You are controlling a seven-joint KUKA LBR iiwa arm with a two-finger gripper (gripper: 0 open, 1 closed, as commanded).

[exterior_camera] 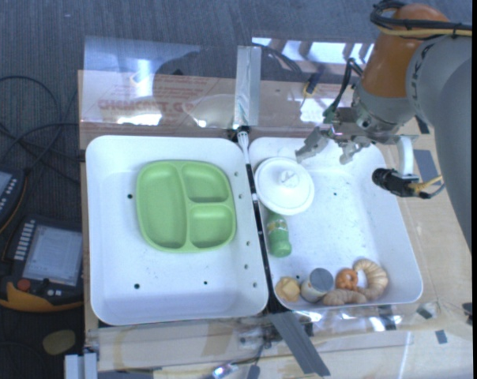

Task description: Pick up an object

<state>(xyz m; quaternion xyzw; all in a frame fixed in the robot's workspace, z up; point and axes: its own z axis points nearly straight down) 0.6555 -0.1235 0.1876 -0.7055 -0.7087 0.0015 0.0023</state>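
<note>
My gripper [331,148] hangs over the back edge of the right bin [381,212], its two fingers spread open with nothing between them. A white lidded bowl [284,185] sits at the bin's back left, to the left of and a little in front of the gripper. A green bottle [278,238] lies just in front of the bowl. Along the bin's front edge rests a cluster: a pale shell-like piece [287,289], a grey can [320,279], an orange fruit [347,278], a ridged pastry [373,275] and a brown root-like piece [343,297].
The left bin [112,212] holds a green divided plate [185,205]. A clear plastic wall [246,85] stands behind both bins. Cables and tablets lie on the floor at the far left.
</note>
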